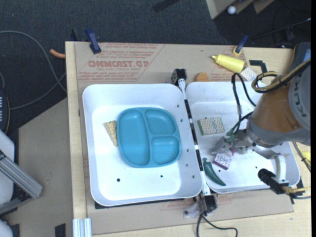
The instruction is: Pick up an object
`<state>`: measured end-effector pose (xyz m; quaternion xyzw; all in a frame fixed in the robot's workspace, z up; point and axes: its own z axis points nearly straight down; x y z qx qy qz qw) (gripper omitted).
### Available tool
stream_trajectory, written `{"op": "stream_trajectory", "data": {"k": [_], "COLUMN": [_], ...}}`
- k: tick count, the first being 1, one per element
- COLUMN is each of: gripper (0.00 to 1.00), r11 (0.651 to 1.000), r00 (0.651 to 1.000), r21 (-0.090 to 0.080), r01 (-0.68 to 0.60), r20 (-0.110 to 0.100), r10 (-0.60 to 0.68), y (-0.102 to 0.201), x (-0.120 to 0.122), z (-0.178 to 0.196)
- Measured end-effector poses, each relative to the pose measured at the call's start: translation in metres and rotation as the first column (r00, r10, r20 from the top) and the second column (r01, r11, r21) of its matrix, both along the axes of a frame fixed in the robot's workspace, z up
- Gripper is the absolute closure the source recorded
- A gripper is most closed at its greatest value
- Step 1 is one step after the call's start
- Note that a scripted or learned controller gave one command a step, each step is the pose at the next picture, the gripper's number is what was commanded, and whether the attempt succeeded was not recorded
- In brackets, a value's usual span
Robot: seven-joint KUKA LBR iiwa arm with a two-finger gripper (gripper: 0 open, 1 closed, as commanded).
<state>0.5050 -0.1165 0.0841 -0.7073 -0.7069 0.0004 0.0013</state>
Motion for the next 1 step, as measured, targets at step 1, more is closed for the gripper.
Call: {"op": "stream_trajectory", "data": {"k": [1], "gripper": [1.00], "r11": [1.000], "r00": [1.000], "r21": [0.000], "r01": [0.001], "r20": [0.002], "r10": [-0.001], "y": [0.0002], "x": [0.0006], "z": [0.0099]}}
